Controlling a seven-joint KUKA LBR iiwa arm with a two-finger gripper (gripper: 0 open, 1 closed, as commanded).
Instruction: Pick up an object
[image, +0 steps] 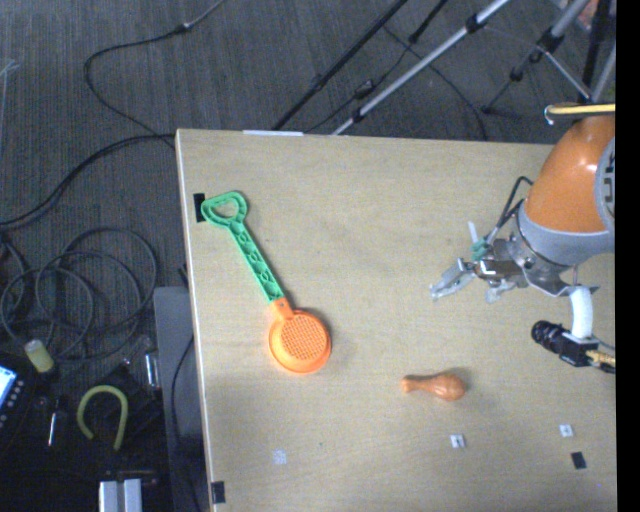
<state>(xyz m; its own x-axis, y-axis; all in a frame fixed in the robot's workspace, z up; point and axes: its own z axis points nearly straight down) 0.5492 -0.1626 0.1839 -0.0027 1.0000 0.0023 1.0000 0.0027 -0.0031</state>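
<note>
A toy sieve with an orange mesh head (299, 342) and a long green handle (250, 255) lies flat on the left part of the tan bench top (380, 200). A small orange pear-shaped piece (437, 385) lies on its side nearer the front, right of the sieve. My gripper (456, 264) hangs at the right, above the surface and pointing left. It is open with nothing between its fingers. It stands well above and slightly right of the orange piece and far from the sieve.
The grey arm with its orange band (570, 190) fills the right edge. A black fitting with a white cable (565, 340) hangs below the wrist. Small markers (457, 440) dot the front of the bench. Cables and tripod legs lie on the floor beyond the left and far edges.
</note>
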